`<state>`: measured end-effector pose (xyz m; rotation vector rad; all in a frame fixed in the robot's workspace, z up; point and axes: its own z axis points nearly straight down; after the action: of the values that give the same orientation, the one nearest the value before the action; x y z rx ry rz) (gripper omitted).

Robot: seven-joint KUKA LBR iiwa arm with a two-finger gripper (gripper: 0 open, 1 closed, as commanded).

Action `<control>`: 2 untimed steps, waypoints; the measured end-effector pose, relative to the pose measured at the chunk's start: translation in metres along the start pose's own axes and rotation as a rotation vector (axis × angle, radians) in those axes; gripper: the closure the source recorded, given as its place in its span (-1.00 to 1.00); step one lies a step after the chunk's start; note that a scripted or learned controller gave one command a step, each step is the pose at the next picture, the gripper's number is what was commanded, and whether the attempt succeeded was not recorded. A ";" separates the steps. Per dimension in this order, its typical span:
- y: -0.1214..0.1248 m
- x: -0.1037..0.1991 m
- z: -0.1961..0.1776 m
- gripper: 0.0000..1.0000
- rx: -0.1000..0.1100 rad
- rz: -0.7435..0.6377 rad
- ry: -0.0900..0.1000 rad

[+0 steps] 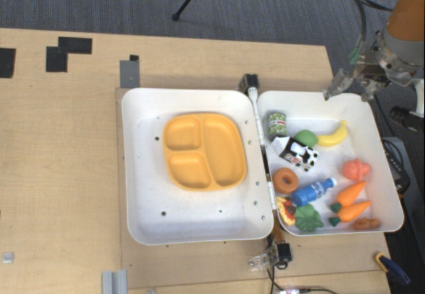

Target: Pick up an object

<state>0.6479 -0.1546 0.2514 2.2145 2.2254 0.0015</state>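
The gripper (350,85) is hanging over the far right corner of the right bin (384,153), its two fingers spread apart with nothing between them. One fingertip is showing over the bin's far rim, the other just to its right. Above it, the grey wrist and the orange band of the arm (406,17) are reaching in from the right edge.

The right bin is holding all the small things. A green-labelled can (276,123) is standing at the far left, near the divider. A yellow banana (334,135) is lying toward the far right, with a green round piece (306,139) touching its left end. A black-and-white carton (298,152) is lying just near of that. A brown doughnut (286,180) is sitting by the left wall, and a blue bottle (312,192) is lying tilted just right of it. A pink piece (356,170) is resting by the right wall, with two orange carrots (350,201) nearer. A green broccoli (308,218) is sitting at the near edge.

The left bin (143,173) is carrying a yellow divided plate (203,151) at its middle. Both bins are resting on the tan bench (60,173).
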 end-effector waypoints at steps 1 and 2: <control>-0.023 -0.025 0.146 -1.00 -0.008 -0.349 -0.004; -0.022 -0.049 0.165 -1.00 -0.004 -0.152 0.002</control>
<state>0.6262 -0.2038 0.0867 2.0383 2.3866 0.0082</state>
